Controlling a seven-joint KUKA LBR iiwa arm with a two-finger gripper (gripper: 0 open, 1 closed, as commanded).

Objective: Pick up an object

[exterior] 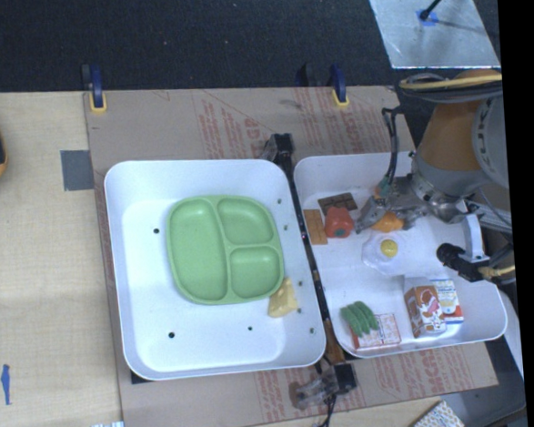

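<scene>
White plastic on both sides of the desk (pixel 43 269): left bin (pixel 149 349) with a green divided plate (pixel 224 248) at centre and a yellow scrap (pixel 283 299) just off the plate's five o'clock; right bin (pixel 494 324) crowded. Gripper (pixel 383 211) low at the right bin's twelve o'clock, reaching in from three o'clock, touching or just above an orange piece (pixel 391 221). Hard to tell whether spread, pressed together or pinching anything, since the tips blur into the clutter there. Nearest candidates for the pick: that orange piece, a red-orange toy (pixel 339 221) at its nine o'clock with a dark card (pixel 336 202) behind, and a fried egg toy (pixel 387 249) at its six o'clock. Further off, a green vegetable (pixel 359 318) on a small packet (pixel 377 330) at seven o'clock in the bin, and a carton (pixel 432 308) at five o'clock. Likely risks: closing on two neighbours at once, given the tight packing; nudging the orange piece sideways instead of capturing it; slipping off a small rounded shape on the lift; snagging the loose cable (pixel 393 149) near the wrist.
</scene>
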